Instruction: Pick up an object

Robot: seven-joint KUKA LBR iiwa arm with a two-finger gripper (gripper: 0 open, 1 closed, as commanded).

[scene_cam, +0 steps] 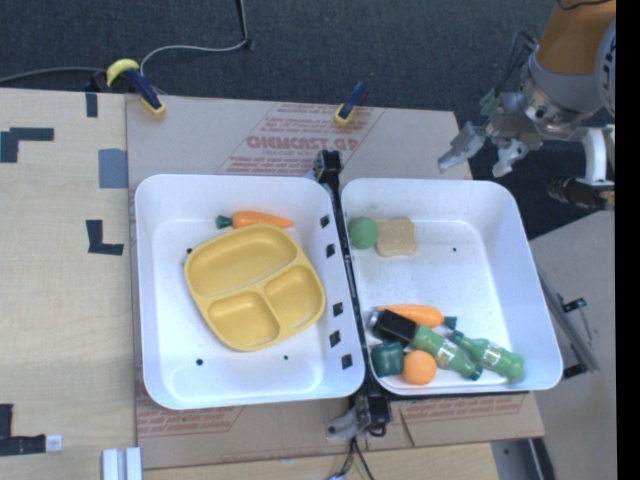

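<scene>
Above the far right corner of the right bin (500,203), your gripper (485,153) hangs with its fingers spread wide, nothing between them. Below it, at that bin's far left, you have a green ball (362,232) touching a tan sponge (396,236); bottles and an orange ball (420,367) crowd its near edge. A yellow divided plate (255,286) lies in the left bin (165,268)

Claw (487,154) spread wide (nothing gripped)
</scene>
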